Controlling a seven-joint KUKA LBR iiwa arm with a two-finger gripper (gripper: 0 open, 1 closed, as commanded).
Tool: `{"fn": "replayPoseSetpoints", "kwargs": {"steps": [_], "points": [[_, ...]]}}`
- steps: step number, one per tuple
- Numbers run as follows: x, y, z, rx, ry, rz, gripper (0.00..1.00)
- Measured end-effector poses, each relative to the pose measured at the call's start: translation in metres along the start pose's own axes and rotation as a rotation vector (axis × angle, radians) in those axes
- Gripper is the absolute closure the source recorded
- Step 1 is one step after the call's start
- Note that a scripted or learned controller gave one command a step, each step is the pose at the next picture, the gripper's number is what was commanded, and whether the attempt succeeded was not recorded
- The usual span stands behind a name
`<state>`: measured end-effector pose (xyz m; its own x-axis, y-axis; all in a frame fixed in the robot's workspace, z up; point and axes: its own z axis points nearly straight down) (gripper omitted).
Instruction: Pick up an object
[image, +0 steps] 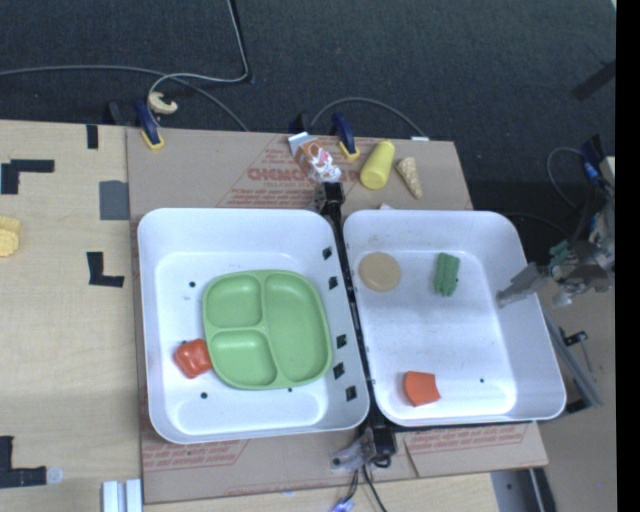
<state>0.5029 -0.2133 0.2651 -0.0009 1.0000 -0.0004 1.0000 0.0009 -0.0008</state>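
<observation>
Green block (446, 274) lies upright-long in the right bin (520, 300), to the left of your tool (570, 268) at the bin's right rim; whether the tool's open, you can't tell.

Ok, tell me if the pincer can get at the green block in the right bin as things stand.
Probably yes. The green block lies alone on the right bin's floor, apart from the tan disc, and the pincer sits at the bin's right rim.
</observation>
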Motion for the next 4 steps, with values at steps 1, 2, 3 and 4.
{"fn": "replayPoseSetpoints", "kwargs": {"steps": [1,2,3,4], "points": [[-0.009,0.052,0.11,0.003,0.001,0.0,0.0],[0.044,0.099,0.178,-0.005,-0.001,-0.001,0.0],[0.024,0.166,0.152,-0.001,-0.001,-0.001,0.0],[0.023,0.136,0.178,-0.004,-0.002,-0.001,0.0]]}}
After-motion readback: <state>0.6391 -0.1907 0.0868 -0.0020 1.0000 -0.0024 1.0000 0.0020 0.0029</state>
